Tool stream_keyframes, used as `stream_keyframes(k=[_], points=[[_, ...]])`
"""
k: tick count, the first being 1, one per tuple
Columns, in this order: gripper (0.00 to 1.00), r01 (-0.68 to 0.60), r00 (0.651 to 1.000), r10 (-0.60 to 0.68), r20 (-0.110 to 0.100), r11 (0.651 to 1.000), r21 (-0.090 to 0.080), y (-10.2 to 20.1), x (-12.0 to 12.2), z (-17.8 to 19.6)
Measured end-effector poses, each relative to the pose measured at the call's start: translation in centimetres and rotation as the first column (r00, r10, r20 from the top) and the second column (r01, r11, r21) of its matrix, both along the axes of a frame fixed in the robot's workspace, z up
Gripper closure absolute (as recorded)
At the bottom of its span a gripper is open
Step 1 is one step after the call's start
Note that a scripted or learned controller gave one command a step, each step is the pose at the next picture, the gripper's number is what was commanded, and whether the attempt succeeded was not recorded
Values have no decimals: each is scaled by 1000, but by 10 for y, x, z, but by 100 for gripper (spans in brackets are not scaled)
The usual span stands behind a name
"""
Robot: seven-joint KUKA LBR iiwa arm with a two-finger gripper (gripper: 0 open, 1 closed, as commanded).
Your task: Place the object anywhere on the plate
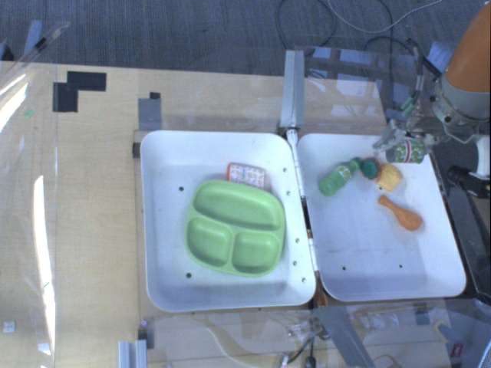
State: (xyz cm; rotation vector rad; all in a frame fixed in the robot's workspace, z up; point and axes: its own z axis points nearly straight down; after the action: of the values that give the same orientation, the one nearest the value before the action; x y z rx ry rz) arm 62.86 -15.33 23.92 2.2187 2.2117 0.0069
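Note:
A green three-compartment plate [235, 227] lies in the left bin [165, 282]. In the right bin [383, 274] a green bottle [335, 179] lies on its side near the far wall, with a teal piece [370, 167] and a yellow piece [390, 178] right of it. An orange spoon-shaped toy [401, 213] lies in front of them. My gripper [399, 140] hangs over the right bin's far right corner. A small green-and-white can [407, 153] sits directly beneath it, and whether it is gripped is unclear.
A small red-and-white packet [246, 175] lies in the left bin, touching the plate's far edge. A metal divider [301, 205] separates the two bins. Cables [337, 21] loop on the floor beyond the bench.

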Motion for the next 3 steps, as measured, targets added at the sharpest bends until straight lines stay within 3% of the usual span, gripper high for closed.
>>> stream_keyframes(k=[1,2,3], points=[[100,-51,999,51,-2,999,3,89,-25,9],[100,-352,936,352,-4,936,2,142,-37,-54],[100,-349,937,349,-3,937,2,199,-39,-54]])
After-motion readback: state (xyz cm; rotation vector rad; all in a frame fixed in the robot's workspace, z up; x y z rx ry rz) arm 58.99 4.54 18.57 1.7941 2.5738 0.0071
